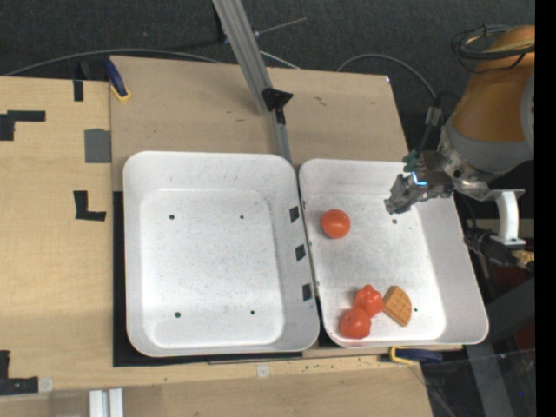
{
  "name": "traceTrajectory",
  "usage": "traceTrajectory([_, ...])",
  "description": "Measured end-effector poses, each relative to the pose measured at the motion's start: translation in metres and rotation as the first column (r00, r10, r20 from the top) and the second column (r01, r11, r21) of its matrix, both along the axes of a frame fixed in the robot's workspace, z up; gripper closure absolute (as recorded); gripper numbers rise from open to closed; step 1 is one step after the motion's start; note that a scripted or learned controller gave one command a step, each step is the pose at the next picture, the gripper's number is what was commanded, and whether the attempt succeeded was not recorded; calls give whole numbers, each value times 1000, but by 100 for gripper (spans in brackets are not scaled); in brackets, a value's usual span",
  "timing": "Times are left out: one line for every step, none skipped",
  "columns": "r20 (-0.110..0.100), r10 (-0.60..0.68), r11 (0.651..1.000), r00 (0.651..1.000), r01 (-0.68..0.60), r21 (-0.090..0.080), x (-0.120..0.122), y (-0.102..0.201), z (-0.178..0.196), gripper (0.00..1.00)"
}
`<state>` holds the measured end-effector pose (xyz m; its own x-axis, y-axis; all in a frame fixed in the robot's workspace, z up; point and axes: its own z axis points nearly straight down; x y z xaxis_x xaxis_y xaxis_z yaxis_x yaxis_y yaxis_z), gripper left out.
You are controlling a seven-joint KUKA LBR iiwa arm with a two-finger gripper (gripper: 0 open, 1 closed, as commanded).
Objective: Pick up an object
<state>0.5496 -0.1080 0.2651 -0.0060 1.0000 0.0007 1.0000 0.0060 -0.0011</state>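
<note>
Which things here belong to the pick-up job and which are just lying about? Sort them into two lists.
Part of the job:
gripper, over the right bin
orange ball
red pepper-like toy
red round toy
tan waffle-like piece

Just lying about:
left bin
metal pole
blue clamp
black tape marks

Even, fairly bright light falls from above. The two white bins [213, 259] look bright without blown-out glare, their specks still visible. Shadows are soft and short, darkest in the gap between the bins. The floor across the top of the frame is dim. Focus is slightly soft throughout, with the arm [495, 102] at upper right mildly blurred.
</note>
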Motion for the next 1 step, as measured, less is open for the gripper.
traceTrajectory([0, 0, 1000, 1000, 0, 1, 14, 48, 3, 100])
